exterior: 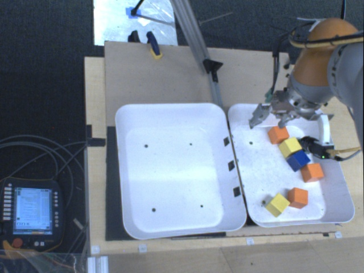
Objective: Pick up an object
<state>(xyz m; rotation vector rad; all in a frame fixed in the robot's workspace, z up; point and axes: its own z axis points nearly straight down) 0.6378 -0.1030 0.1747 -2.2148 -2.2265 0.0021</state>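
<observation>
While scanning from the left edge, found a teach pendant [33, 212] with a lit screen at lower left, ringed by loose cables [51, 152]. Further right, at centre, saw the left bin [122, 124], white, shallow. Above it, near the top of the frame, noted a blue-handled clamp [152, 43] on the board's edge and a grey pole [193, 33] slanting down toward the gap between the bins. Right of centre, met the right bin [341, 209], touching its neighbour. Hung at that bin's upper left part: the gripper [269, 120], fingers spread apart, clasping nothing. Just below it, lay an orange block [278, 135], first of a diagonal row running toward lower right: then a yellow block [290, 147], a blue block [298, 160], a second orange block [312, 172], each touching or nearly touching the next. Nearer the bin's bottom edge, sat a second yellow block [278, 205] beside a third orange block [297, 197]. At upper right, loomed the arm [324, 50], grey with its orange band.
</observation>
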